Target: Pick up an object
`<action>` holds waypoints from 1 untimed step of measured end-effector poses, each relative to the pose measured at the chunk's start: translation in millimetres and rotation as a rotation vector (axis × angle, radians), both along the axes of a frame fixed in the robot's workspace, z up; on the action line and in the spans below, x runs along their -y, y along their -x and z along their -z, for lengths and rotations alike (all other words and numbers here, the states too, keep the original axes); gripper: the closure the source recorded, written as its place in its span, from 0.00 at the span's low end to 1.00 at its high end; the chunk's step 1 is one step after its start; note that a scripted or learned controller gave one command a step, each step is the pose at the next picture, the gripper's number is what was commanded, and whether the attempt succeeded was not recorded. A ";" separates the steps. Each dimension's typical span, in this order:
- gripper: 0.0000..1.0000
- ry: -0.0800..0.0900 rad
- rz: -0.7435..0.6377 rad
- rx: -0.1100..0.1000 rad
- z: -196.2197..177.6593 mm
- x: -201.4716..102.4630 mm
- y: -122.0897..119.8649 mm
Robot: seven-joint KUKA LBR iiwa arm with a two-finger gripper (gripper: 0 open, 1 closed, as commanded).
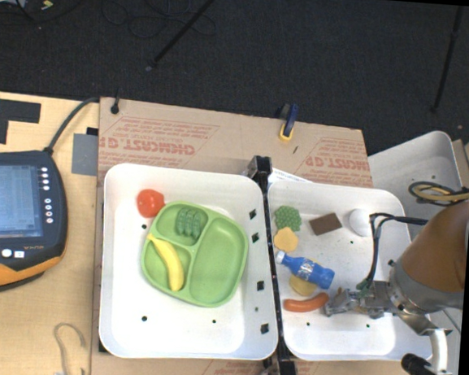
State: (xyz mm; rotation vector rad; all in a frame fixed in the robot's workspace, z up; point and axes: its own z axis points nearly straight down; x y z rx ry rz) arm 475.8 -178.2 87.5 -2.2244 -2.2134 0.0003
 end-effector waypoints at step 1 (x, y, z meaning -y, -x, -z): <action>1.00 0.000 0.008 0.000 -10.7 2.3 0.2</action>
